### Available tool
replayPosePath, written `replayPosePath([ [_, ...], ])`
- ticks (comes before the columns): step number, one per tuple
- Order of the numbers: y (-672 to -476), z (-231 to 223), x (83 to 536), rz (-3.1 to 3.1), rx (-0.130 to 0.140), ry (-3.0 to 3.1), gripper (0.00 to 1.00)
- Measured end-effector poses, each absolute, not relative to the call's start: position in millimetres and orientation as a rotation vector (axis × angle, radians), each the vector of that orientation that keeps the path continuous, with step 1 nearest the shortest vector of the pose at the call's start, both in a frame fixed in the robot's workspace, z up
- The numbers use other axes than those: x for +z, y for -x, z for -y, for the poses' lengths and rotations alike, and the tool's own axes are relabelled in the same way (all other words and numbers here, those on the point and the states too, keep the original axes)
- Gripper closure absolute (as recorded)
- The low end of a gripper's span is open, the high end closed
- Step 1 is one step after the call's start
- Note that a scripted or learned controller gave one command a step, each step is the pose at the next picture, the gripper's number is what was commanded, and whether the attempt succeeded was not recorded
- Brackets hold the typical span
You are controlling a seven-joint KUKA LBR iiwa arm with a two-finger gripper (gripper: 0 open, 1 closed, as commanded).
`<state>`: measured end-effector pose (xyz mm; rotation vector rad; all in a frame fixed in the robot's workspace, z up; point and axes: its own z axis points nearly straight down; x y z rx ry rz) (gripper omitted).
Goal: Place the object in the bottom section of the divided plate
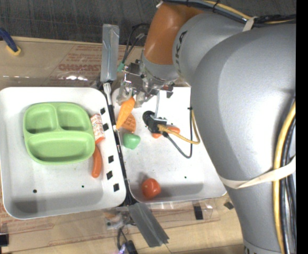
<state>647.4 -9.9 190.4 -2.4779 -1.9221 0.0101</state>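
Observation:
The green divided plate point(57, 132) lies in the left bin, with two small sections at the far side and one wide section at the near side. My gripper point(130, 98) hangs over the far left corner of the right bin, by the wall between the bins. An orange carrot point(124, 113) hangs tilted from it, its thick end between the fingers and its tip pointing down to the left. The gripper is shut on the carrot, which is to the right of the plate.
In the left bin point(16, 194), a small labelled tube point(97, 127) and an orange sausage point(96, 163) lie along the plate's right edge. The right bin point(196, 163) holds a green piece point(130, 141), a red tomato point(151, 188) and a small orange-red piece point(156, 134).

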Motion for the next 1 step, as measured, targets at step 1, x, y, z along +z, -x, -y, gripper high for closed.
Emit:
replayPosePath([
  [1,-608.7,-52.1,190.5,1.837,0.009,2.544,1.0],
])
